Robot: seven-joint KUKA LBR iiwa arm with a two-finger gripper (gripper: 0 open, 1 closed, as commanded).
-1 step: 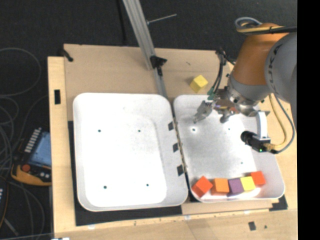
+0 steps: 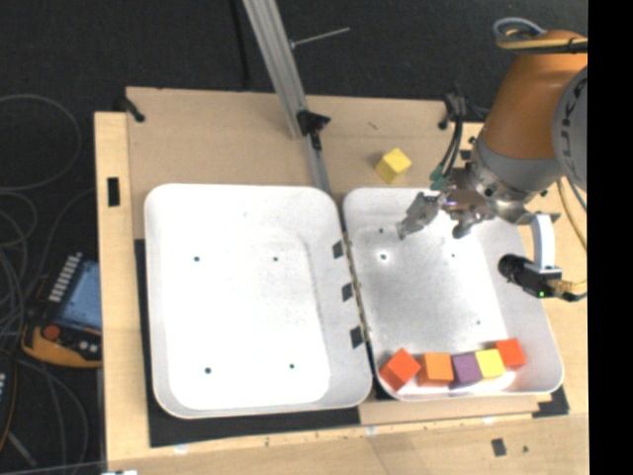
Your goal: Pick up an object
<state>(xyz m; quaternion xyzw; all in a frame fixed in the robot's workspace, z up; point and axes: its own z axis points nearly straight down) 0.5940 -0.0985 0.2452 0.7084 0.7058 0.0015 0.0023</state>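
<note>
Small blocks [image 2: 453,366] are lying in a row along the lower edge of the right bin [image 2: 435,285], waiting to be picked.

They are looking light, stiff and square-edged, likely foam or wood, so pinching one across two flat sides should be working best; they are sitting touching each other and close against the bin's near wall, which is leaving little room for fingers between them. The red end block [image 2: 402,367] is offering the freest side. The gripper [image 2: 436,218] is hovering over the upper part of that bin, fingers spread, holding nothing. A yellow block [image 2: 394,164] is sitting on the bench [image 2: 218,137], above the bins.
</note>
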